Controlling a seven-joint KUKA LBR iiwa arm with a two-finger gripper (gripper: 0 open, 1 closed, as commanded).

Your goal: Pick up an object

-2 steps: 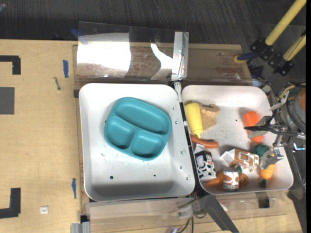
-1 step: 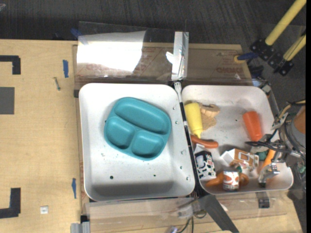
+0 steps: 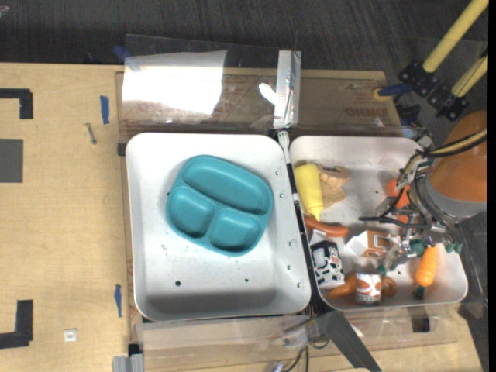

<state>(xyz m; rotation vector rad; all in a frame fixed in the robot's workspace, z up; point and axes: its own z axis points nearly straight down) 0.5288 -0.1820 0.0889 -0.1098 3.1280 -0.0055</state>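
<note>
The right bin (image 3: pixel 353 149) holds several small items. A yellow banana-like piece (image 3: pixel 309 190) lies along its left wall, with a beige lump (image 3: pixel 335 184) beside it. A thin orange-red stick (image 3: pixel 329 227) lies under them, and a black-and-white spotted carton (image 3: pixel 327 260) stands near the front left. A small can (image 3: pixel 369 287) and a brown round piece (image 3: pixel 385 286) sit at the front. A carrot (image 3: pixel 425 265) lies at the front right. My gripper (image 3: pixel 397 237) hangs low in the right half of this bin, above a small orange-and-white packet (image 3: pixel 377 243), amid cables.
The left bin (image 3: pixel 147 208) carries a teal divided plate (image 3: pixel 219 203). The arm's orange band (image 3: pixel 465 165) and grey wrist overhang the right bin's right wall. A clear plastic sheet and a metal bracket (image 3: pixel 287 87) stand behind the bins. Yellow poles (image 3: pixel 461 22) rise at the back right.
</note>
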